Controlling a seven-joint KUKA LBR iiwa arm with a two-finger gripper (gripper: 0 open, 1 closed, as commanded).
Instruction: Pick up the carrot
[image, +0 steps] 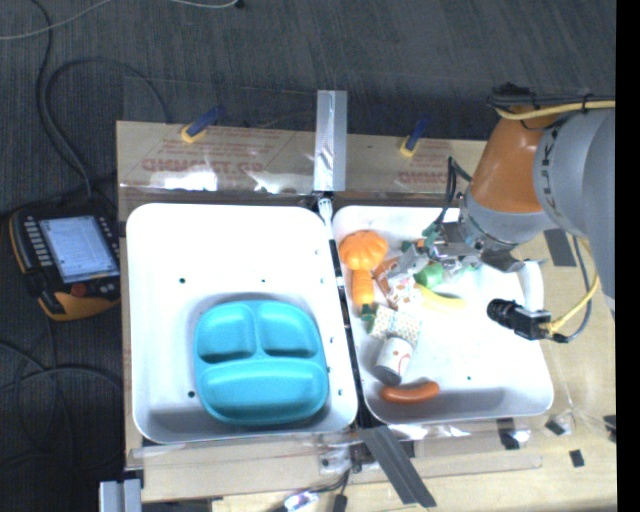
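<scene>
- 2 white bins sat side by side on the table (150, 165). The left bin (160, 240) held a blue divided tray (262, 362).
- The right bin (500, 380) held a cluster of toy items near its left wall: an orange pumpkin (362, 248), a patterned carton (398, 322), a small white cup on its side (393, 358), a red sausage (408, 392), a yellow piece (438, 293) and green bits near the arm.
- The carrot (361, 290) lay in the right bin, close against the divider wall, just below the pumpkin and beside the carton. It rested on the bin floor.
- The end effector (440, 262) was low over the upper middle of the right bin, among the green and yellow items, near the carrot but apart from it, to its right.
- Finger state: could not tell; clutter and the wrist hid the tips.
- Progress judged: nothing done toward the pick yet. The carrot was not grasped or lifted.
- Remaining, as judged: shift the end effector left to the carrot, close on it, lift clear. The crowding by the pumpkin, the carton and the wall could hamper the grasp.
</scene>
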